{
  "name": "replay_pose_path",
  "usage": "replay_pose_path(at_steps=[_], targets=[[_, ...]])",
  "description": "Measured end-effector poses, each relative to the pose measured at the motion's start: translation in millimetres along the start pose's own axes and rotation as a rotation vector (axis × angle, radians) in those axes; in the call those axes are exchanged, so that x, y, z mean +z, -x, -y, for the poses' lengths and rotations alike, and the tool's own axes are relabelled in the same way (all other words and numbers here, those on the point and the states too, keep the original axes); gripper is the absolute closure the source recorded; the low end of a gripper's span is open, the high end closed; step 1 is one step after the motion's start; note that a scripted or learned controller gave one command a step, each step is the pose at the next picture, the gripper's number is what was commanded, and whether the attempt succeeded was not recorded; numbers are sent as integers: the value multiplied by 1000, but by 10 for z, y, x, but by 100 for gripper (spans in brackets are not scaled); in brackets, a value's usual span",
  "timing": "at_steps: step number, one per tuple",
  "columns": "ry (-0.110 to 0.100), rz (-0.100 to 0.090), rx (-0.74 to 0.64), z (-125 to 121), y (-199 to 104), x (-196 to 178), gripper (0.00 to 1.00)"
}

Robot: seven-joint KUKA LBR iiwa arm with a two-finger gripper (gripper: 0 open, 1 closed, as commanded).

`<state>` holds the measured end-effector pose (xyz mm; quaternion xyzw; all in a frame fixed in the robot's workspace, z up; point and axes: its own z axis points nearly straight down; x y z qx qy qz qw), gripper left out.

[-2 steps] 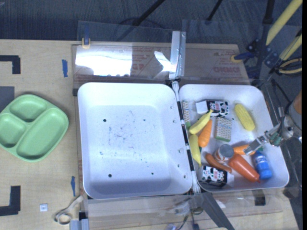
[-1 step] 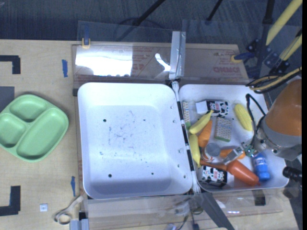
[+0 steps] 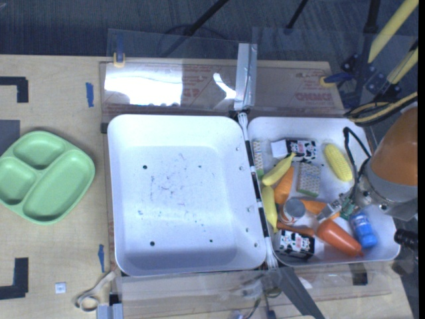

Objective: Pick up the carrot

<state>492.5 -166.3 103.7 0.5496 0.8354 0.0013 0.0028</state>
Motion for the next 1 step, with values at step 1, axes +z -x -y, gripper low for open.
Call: replay_pose_path(at_steps=[1], targets=[[-4, -1, 25, -844, -57, -1222, 100]])
